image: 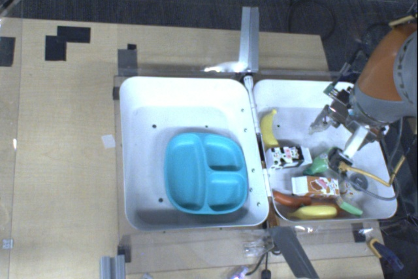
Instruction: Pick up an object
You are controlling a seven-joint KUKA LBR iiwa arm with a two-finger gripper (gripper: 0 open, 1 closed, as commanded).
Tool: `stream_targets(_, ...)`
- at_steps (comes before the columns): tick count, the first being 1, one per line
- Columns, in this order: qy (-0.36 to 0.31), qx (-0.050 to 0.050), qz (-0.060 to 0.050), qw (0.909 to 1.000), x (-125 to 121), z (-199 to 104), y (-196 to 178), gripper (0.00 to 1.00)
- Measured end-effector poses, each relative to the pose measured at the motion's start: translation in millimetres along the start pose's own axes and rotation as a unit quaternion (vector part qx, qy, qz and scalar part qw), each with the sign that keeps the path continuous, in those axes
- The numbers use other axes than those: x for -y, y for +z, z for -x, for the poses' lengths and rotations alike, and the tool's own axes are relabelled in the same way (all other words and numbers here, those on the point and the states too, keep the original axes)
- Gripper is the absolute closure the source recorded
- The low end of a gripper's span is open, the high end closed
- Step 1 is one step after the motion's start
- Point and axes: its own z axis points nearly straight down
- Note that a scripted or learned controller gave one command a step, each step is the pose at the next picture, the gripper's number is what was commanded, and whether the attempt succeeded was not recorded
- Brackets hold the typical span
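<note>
Toys lie heaped along the near edge of the right bin (313, 91), with the gripper (341, 134) above them.

A banana (268, 129) lies against the left wall of this bin, a black-and-white carton (287, 156) beside it, then a green piece (319, 165), a small box (317, 186), an orange carrot (287, 198) and a second yellow piece (313, 211) by the near wall. I cannot tell how the fingers stand. The left bin (140, 114) bears a blue divided plate (206, 173) toward its near right corner.
</note>
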Motion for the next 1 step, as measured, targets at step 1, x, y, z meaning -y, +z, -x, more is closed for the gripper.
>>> stream_targets(1,0.332,0.000,0.001,0.9433,-58.3,27.2,-42.6,0.00)
